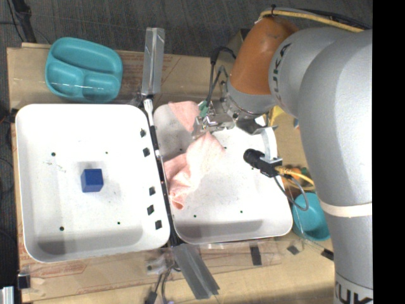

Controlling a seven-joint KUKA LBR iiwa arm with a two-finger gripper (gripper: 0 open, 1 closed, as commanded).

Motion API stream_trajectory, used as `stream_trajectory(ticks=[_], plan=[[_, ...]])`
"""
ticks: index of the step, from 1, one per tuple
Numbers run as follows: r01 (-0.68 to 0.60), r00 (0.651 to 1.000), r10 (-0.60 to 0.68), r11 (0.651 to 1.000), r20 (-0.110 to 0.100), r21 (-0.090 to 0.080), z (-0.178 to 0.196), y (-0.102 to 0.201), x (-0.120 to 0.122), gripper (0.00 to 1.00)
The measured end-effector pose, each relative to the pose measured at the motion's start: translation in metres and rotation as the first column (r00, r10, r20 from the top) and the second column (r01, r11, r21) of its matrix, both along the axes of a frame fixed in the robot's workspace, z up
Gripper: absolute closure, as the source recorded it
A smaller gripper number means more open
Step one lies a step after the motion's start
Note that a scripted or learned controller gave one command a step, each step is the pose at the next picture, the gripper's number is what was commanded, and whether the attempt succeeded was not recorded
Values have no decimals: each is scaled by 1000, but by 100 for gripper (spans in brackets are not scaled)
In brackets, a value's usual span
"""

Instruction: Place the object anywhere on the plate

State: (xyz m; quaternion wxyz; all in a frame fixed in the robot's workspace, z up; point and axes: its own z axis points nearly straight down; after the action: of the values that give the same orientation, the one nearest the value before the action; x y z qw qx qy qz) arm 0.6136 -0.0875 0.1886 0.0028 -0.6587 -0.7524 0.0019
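Observation:
A pink cloth (190, 163) lies crumpled in the right bin (253, 220), running from its far left corner down along its left wall. My gripper (211, 126) reaches in from the right over the far part of that bin. It is shut on a fold of the cloth, which rises to a peak at the fingertips. The teal divided plate (83, 68) sits on the bench beyond the left bin, at the far left, well away from the gripper. A small blue cube (92, 180) rests in the left bin (38, 233).
The grey arm with its orange band (259, 56) fills the right side and hides the bench there. A black fitting (258, 159) with cables hangs over the right bin's right part. A teal object (311, 219) peeks out at the right bin's near right corner.

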Motion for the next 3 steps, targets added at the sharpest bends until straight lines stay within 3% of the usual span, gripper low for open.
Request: stream_trajectory(ticks=[1,2,3], plan=[[65,998,-65,998,1,-2,62,56,44,100],[104,995,-104,995,-2,-3,16,131,43,100],[-28,1000,28,1000,-1,-3,36,199,-12,100]])
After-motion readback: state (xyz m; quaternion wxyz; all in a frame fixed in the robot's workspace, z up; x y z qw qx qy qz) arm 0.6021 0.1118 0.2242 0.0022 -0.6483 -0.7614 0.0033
